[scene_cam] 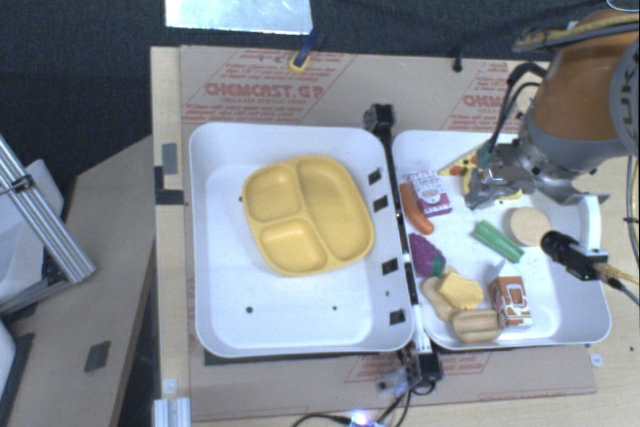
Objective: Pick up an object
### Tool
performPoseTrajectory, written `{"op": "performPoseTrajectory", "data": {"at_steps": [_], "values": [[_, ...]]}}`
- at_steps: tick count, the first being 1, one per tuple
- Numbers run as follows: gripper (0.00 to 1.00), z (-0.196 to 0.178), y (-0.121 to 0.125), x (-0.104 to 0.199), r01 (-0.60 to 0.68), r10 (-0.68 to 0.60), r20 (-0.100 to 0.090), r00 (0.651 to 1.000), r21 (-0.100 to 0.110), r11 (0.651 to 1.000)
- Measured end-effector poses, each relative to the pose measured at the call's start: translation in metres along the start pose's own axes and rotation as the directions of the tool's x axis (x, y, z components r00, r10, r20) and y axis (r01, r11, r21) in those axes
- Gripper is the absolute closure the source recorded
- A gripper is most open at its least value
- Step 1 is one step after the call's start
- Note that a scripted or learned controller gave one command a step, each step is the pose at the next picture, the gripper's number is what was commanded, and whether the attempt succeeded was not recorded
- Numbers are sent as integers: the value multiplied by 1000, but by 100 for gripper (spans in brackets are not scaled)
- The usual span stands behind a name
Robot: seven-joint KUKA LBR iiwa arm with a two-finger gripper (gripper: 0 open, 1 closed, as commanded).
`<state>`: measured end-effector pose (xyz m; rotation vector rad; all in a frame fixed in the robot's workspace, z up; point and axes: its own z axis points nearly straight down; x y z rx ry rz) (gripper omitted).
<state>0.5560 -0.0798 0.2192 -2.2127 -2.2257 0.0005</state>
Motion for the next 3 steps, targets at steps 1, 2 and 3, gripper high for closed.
{"op": "performPoseTrajectory", "data": {"at_steps": [1, 2, 3], "values": [[100, -8, -17, 21, 1, -1, 0, 1000, -2, 1000], [100, 4, -23, 8, -5, 5, 2, 1000, -3, 1000], [100, 0, -12, 15, -1, 1, 2, 1000, -5, 1000]]}}
